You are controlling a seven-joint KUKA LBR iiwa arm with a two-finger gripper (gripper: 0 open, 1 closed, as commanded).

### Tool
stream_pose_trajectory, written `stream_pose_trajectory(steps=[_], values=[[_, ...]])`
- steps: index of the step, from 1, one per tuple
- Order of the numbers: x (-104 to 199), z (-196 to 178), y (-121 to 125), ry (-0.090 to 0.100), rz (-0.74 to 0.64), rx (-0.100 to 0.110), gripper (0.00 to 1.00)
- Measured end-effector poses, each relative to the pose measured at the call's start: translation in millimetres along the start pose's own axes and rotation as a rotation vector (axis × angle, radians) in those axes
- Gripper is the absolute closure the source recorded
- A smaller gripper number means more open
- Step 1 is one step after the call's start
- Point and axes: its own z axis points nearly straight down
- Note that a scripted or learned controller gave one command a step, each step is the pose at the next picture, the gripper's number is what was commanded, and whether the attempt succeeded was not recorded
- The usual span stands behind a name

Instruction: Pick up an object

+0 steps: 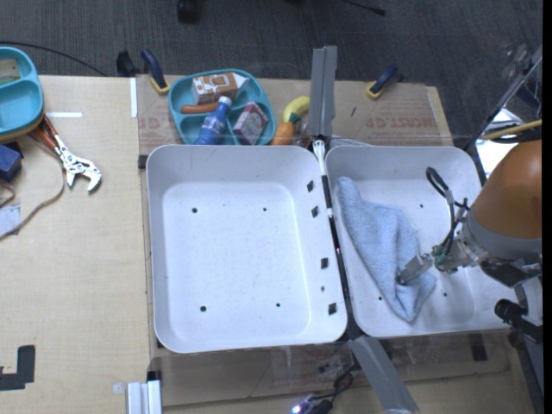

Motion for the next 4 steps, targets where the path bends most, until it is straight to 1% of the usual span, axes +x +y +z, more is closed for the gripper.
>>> stream_pose_trajectory(steps=[1,2,3,4], values=[[-28.5,-0.6,40.3,-0.002,0.141,-0.003,0.0],[22.9,0.0,24.3,0.0,0.059,-0.001,0.0],[-49.6,-1.1,75.1,-0.004,0.129,-0.003,0.0],[2.5,-0.4,50.3,-0.001,-0.014,-0.001,0.0]])
